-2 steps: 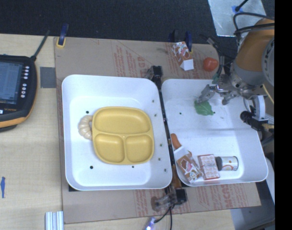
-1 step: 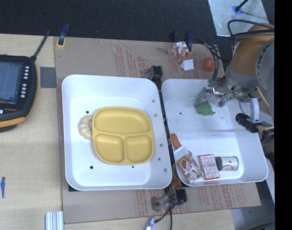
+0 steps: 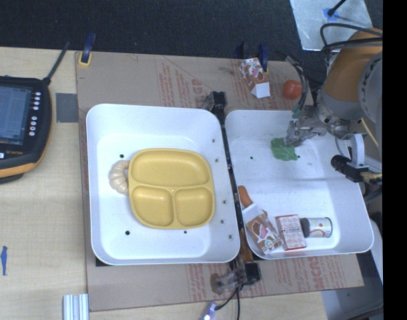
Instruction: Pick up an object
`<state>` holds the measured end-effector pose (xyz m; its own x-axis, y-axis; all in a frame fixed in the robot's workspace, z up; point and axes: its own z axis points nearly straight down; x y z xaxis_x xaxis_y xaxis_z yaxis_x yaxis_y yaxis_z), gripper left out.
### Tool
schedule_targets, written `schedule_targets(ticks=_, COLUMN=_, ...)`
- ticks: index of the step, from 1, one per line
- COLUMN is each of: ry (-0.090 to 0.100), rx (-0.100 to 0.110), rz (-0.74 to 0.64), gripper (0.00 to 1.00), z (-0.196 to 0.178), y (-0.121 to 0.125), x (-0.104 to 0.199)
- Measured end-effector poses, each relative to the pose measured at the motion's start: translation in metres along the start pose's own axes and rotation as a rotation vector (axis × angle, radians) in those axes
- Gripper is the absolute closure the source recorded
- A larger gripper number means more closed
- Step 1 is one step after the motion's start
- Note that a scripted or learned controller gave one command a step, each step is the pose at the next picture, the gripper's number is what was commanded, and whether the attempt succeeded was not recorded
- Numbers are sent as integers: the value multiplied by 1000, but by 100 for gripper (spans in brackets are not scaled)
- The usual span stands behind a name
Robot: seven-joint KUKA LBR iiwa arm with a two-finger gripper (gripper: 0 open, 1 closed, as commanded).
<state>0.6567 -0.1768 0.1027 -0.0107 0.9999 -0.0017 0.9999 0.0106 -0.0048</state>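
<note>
A crumpled green object (image 3: 284,150) lies in the right bin (image 3: 337,245), under the gripper (image 3: 297,131); finger state I cannot tell. The left bin (image 3: 103,179) holds a yellow divided plate (image 3: 171,187).

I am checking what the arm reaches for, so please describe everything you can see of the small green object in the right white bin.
The small green object is a soft-looking, crumpled or leafy lump of uneven outline, mid green, with no clear parts. It lies flat on the floor of the right white bin, in the far half, apart from the packets and can at the near edge. The two-finger gripper stands directly above its far side, at or very near it; whether they touch cannot be told.
</note>
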Motion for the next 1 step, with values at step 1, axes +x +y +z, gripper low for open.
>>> schedule_targets(ticks=1, ry=1, rx=-2, rz=8, gripper=100, z=-56, y=-73, x=-35)
